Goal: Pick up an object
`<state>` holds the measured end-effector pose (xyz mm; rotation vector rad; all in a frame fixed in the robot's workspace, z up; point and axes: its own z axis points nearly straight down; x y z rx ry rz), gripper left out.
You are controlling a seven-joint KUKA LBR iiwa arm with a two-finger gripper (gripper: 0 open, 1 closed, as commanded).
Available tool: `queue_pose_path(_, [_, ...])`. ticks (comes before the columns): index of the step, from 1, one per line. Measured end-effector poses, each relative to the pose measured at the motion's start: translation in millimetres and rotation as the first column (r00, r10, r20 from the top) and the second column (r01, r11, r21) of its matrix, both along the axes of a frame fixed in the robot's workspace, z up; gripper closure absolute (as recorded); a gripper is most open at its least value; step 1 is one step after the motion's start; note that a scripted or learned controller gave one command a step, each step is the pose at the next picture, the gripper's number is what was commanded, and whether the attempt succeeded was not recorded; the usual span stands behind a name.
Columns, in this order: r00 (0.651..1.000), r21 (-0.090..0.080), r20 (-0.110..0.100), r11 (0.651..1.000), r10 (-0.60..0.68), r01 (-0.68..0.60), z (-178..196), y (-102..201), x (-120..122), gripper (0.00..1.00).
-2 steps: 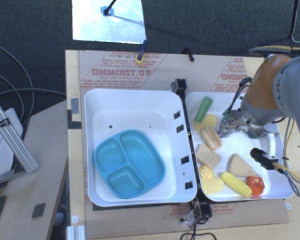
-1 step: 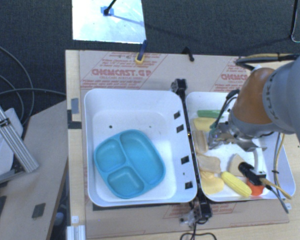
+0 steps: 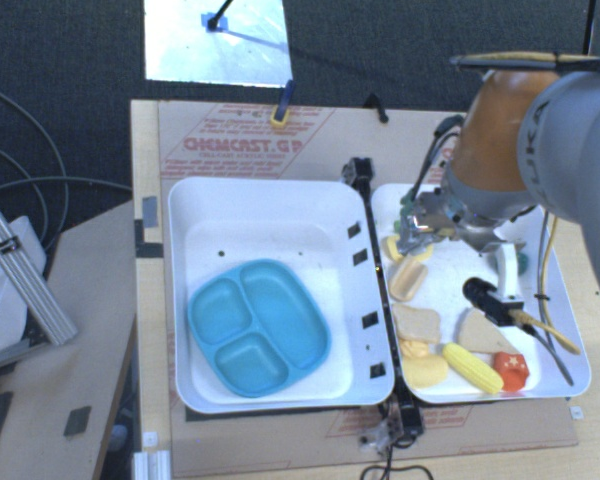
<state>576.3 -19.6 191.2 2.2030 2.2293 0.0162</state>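
Observation:
My gripper (image 3: 414,234) hangs low over the upper left part of the right bin (image 3: 560,298). Just below it lies a tan bread roll (image 3: 408,278), tilted, and a yellow piece (image 3: 391,249) sits right beside it on the left. I cannot tell whether the gripper touches either one. Nearer the front of the bin lie a toast slice (image 3: 418,322), a pale yellow lump (image 3: 426,370), a corn cob (image 3: 472,366), a red tomato (image 3: 513,369) and a tan wedge (image 3: 477,334).
The left bin (image 3: 270,203) holds a blue divided plate (image 3: 257,325). A ridge with black clips (image 3: 372,268) separates the two bins. A small teal thing (image 3: 521,262) peeks out beside the arm at the right.

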Motion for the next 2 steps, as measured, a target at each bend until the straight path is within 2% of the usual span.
queue_pose_path(1, [1.0,0.003,-0.003,1.0,0.002,-0.002,53,91,27,1.0])
queue_pose_path(2, [1.0,-0.001,-0.023,1.0,-0.011,0.011,-10,94,-59,1.0])
